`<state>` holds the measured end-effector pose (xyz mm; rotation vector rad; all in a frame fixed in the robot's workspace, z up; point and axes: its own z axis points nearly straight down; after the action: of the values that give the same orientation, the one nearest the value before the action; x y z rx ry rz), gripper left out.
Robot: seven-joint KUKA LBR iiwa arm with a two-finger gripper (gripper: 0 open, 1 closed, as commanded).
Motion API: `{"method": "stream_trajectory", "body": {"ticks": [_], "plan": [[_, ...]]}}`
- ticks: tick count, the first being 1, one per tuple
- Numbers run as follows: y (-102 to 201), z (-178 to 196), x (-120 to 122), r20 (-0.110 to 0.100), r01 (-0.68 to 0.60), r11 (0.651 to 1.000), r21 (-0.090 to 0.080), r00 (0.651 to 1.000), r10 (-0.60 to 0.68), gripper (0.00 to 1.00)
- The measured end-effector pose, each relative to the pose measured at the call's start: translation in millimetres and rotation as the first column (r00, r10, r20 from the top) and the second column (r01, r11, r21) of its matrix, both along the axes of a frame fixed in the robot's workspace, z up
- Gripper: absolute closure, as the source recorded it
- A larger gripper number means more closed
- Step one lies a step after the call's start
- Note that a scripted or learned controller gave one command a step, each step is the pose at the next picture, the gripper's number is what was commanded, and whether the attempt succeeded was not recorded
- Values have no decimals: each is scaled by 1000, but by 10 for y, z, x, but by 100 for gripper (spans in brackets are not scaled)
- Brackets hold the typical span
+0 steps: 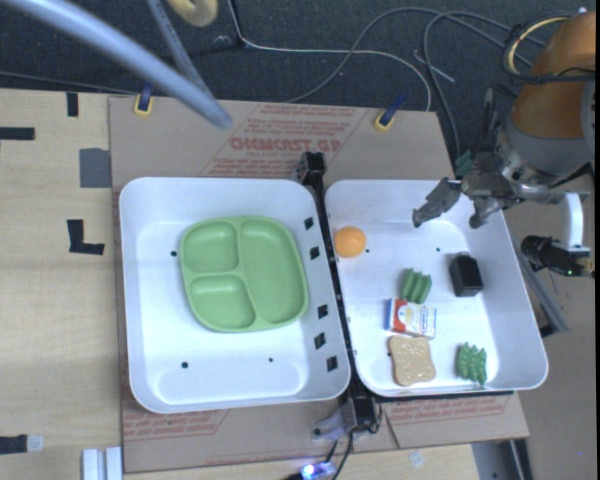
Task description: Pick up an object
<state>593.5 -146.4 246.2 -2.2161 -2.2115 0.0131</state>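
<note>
Hovering over the right bin's (pixel 520 298) upper right corner: gripper (pixel 452 212), fingers spread apart, nothing between them. Below it, in that bin: black block (pixel 466 274), orange ball (pixel 350 242), green pepper (pixel 415 286), small packet (pixel 411 317), toast slice (pixel 411 360), green leafy piece (pixel 471 362). Left bin (pixel 140 268): green divided plate (pixel 244 273).

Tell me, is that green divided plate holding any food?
Empty: the green plate shows three bare compartments and lies flat in the left bin.
</note>
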Motion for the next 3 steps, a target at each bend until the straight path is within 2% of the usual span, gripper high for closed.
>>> {"method": "stream_trajectory", "body": {"ticks": [1,3], "plan": [[4,72,24,12,-3,1000,-2,1000,3,0],[50,-807,57,8,-3,1000,-2,1000,3,0]]}}
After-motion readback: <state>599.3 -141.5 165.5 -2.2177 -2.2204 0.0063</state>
